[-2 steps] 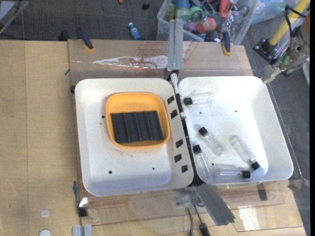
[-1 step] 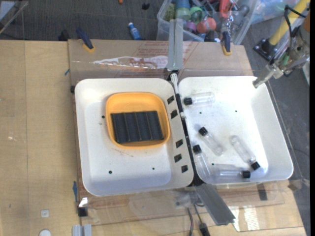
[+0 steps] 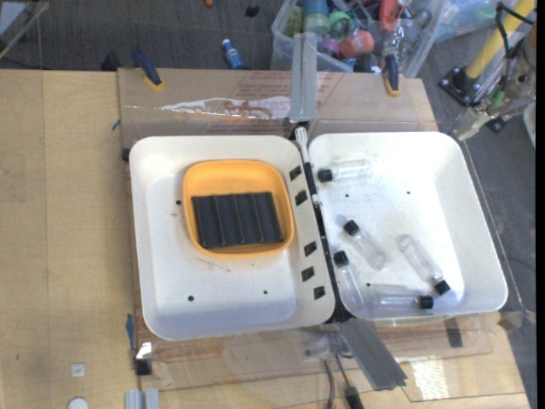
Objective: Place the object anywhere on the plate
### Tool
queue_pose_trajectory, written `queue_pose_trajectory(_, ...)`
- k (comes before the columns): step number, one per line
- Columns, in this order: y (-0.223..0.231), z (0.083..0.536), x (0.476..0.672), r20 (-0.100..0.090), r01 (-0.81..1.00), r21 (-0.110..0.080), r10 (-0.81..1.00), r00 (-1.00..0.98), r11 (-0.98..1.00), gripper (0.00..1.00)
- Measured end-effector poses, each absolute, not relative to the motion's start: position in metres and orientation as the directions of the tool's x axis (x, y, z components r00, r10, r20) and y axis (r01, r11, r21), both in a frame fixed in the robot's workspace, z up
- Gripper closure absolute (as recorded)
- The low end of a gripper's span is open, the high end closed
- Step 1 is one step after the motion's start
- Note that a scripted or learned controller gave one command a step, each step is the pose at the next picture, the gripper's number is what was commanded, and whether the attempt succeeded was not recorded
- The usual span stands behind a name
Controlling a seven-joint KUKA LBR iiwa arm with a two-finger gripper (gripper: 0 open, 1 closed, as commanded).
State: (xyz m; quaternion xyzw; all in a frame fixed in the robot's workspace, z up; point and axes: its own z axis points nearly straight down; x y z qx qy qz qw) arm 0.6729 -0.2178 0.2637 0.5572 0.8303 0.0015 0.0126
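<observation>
A ribbed black rectangular block (image 3: 237,220) lay on the orange square plastic plate (image 3: 197,184); the end effector's state could not be told.

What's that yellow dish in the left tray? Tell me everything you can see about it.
The yellow-orange plate is a shallow, rounded-square dish with a raised rim, and it looks like plastic. It lies flat in the upper middle of the left white bin, resting on the bin's floor. A dark ribbed rectangular block, with several parallel ridges, lies flat on it and covers most of its lower part, reaching the front rim. I see nothing else touching it.
</observation>
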Motion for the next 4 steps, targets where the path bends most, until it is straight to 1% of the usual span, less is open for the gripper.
queue_pose_trajectory(1, -0.222, 0.321, 0.668, -0.007, 0.788, 0.004, 0.788, -0.616, 0.616, 1.0)
queue_pose_trajectory(2, -0.221, 0.4, 0.666, -0.008, 0.65, 0.004, 0.65, -0.76, 0.76, 1.0)
queue_pose_trajectory(3, -0.223, 0.436, 0.633, -0.011, 0.286, 0.002, 0.286, -0.958, 0.958, 1.0)
queue_pose_trajectory(4, -0.223, 0.437, 0.604, -0.006, 0.048, 0.001, 0.048, -0.999, 0.999, 1.0)
